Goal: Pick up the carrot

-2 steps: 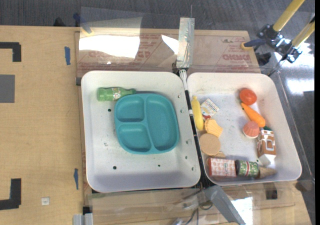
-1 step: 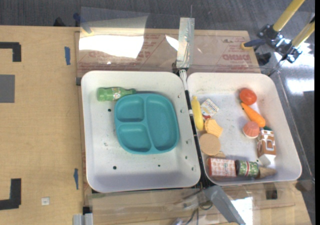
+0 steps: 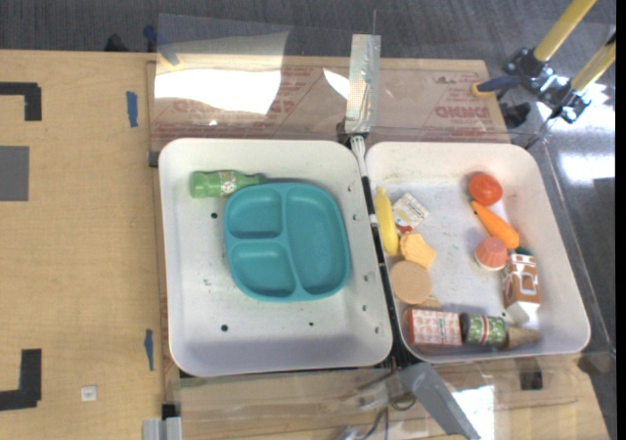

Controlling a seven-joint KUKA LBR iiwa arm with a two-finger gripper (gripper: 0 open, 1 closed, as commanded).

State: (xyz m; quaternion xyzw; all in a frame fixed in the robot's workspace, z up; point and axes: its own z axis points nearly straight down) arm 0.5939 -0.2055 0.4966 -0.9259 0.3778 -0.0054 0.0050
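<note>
A: Bottom of frame, right bin (image 3: 562, 262)?
B: Along its lower edge, a can (image 3: 433, 328) and a small bottle (image 3: 486, 331) lying end to end. Just above at the right wall, a small carton (image 3: 521, 284).

A: Middle of that bin?
B: Tan round disc (image 3: 410, 283), cracker-like piece (image 3: 419, 251) touching its top. Yellow banana (image 3: 386, 222) along the left wall, a small white packet (image 3: 410, 208) just beside it. Pinkish round piece (image 3: 491, 253) right of centre.

A: Carrot?
B: Carrot (image 3: 495, 224), orange, lying slantwise in the right half of the right bin, just above the pinkish piece. Red-orange tomato (image 3: 484, 188) touching or nearly touching its upper end.

A: Left bin?
B: Left bin (image 3: 186, 262) with a teal divided plate (image 3: 287, 240) in the centre. Green bottle (image 3: 223, 182) lying flat at the upper left, beside the plate's top edge.

A: Jaws?
B: Not visible, so cannot tell open or closed; nothing seen holding the carrot.

A: Far side?
B: Clear plastic sheet (image 3: 225, 86) on the bench (image 3: 68, 233) behind the bins. Yellow-legged stand (image 3: 567, 27) at upper right.
</note>
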